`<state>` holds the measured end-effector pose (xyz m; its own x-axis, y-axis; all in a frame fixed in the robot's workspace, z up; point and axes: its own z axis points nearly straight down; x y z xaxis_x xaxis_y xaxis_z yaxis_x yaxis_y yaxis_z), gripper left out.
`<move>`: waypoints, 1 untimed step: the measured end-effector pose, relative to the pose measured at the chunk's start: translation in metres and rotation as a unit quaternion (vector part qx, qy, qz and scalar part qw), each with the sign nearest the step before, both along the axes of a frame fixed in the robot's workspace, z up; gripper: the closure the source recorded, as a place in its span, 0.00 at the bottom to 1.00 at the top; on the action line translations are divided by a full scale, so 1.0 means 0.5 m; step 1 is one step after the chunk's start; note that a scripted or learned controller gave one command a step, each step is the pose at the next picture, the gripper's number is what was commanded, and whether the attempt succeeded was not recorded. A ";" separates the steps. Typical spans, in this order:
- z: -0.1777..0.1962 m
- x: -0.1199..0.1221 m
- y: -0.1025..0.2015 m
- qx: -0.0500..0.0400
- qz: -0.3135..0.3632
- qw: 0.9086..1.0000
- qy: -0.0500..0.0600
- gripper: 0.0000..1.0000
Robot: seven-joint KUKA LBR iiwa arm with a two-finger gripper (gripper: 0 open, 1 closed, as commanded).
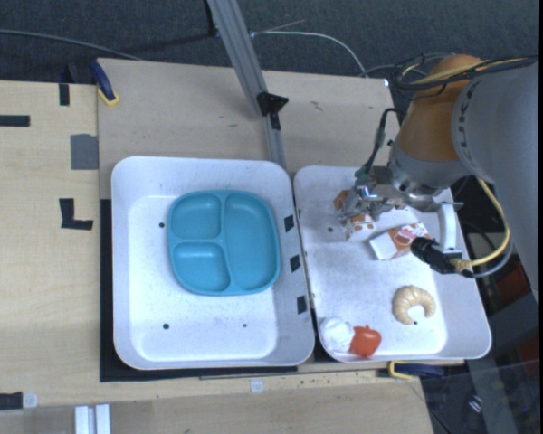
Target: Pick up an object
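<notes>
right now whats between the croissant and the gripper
In the camera view, a small white and orange packet lies between the croissant and the gripper, on the right bin floor.

Glossy plastic plate (224,242), wooden bench (172,116)

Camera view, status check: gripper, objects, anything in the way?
Gripper low over right white bin, fingers unreadable. Small brown-orange object beneath it. Croissant, red-and-white toy, small white-orange box lie apart. Blue divided plate in left bin.

Wooden bench (190,116), two white bins (136,269) side by side
</notes>
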<state>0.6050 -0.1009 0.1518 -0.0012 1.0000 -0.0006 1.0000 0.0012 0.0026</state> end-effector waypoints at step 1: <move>0.102 -0.014 0.013 0.000 0.000 1.000 0.000 1.00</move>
<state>0.5980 -0.0941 0.2030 -0.0020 1.0000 0.0001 1.0000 0.0020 0.0034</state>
